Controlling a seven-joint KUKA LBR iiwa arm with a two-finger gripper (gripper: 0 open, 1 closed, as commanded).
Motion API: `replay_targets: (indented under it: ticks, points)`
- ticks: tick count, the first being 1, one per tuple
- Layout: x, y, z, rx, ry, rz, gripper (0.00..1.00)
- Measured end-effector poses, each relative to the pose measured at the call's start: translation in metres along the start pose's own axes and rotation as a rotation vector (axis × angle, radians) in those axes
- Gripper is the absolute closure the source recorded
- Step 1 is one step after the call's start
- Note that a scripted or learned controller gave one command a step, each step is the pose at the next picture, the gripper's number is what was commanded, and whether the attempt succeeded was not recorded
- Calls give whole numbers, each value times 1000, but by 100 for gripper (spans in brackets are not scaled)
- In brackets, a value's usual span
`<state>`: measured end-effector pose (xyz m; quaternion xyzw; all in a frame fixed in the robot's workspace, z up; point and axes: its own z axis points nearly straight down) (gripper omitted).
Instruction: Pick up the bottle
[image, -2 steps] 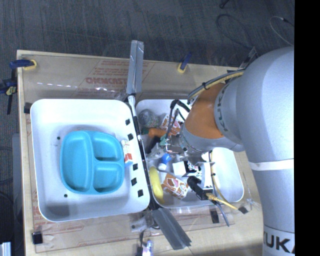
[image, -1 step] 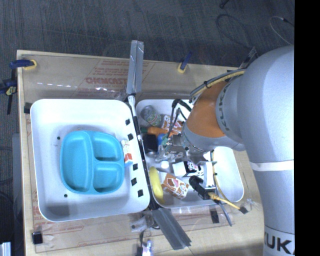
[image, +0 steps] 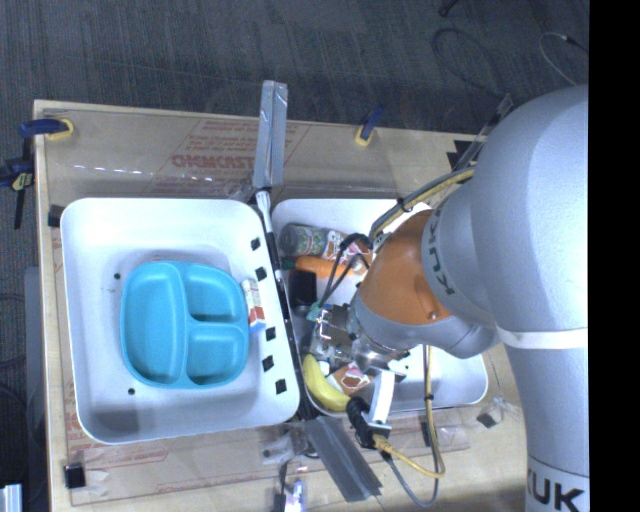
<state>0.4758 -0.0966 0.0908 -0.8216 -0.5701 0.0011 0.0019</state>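
Grey arm hangs over the right bin — tool there, grip state indiscernible — beside a banana.

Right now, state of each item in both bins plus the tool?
Blue divided tray: lying flat in the left bin, upright.
Small tube: lying beside the tray's right edge.
Banana: lying in the right bin, at its near-left corner.
Orange item: lying in the right bin, partly hidden by the arm.
Tool: low in the right bin beside the banana; grip can't be judged.
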Motion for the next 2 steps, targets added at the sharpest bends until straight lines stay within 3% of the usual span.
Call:
replay_targets:
  ticks: [1, 2]
  points:
    - [88, -33, -100, 0, 0, -110, 100]
    - [138, -52, -99, 3, -2, -500, 100]
